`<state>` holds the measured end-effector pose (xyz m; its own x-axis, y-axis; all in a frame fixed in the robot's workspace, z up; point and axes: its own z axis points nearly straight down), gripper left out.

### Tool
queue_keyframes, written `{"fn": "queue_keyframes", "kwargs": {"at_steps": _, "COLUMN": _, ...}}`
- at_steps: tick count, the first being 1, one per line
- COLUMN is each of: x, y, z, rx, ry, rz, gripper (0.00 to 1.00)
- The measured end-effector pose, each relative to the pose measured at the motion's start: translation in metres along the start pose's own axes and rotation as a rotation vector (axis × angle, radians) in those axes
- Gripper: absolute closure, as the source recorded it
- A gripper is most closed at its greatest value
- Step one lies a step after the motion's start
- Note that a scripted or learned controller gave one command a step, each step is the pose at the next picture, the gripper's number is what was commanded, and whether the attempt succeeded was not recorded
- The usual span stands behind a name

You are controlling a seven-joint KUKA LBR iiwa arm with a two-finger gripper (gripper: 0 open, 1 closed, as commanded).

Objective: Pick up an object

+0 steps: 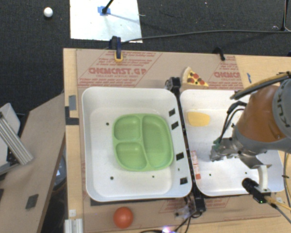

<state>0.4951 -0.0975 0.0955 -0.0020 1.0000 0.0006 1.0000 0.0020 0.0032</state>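
My gripper (217,153) hangs low over the middle of the right bin (203,178), below the grey arm with its orange band (257,115). A flat yellow piece (199,119) lies at the back of that bin, well apart from the gripper. The arm's body hides the bin floor to the gripper's right. A green divided plate (142,141) rests in the left bin (97,130).
A pizza-slice toy (195,77) lies on the cardboard behind the right bin. An orange ball (123,217) sits on the bench in front of the left bin. A white sheet (105,13) and a small white ball (48,12) lie far back.
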Motion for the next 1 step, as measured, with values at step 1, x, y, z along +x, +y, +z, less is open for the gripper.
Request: {"fn": "queue_keyframes", "kwargs": {"at_steps": 1, "x": 0.0022, "y": -0.0075, "z": -0.0563, "rx": -0.003, "ry": -0.002, "rz": -0.002, "gripper": 1.00}}
